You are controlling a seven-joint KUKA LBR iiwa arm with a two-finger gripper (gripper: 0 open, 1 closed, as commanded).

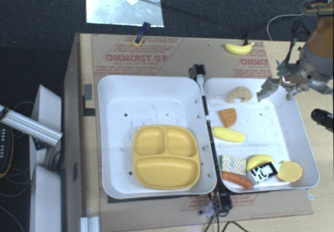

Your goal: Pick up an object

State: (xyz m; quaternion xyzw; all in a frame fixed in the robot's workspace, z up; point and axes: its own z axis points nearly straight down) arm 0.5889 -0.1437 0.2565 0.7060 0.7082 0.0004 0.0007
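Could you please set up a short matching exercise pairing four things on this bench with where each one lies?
Things:
1. yellow divided plate
2. croissant
3. banana
4. carrot

Places:
A. on the brown board behind the bins, outside both
B. front edge of the right bin
C. left bin
D. back of the right bin, near the tool

Pairs: 1-C, 2-D, 3-A, 4-B
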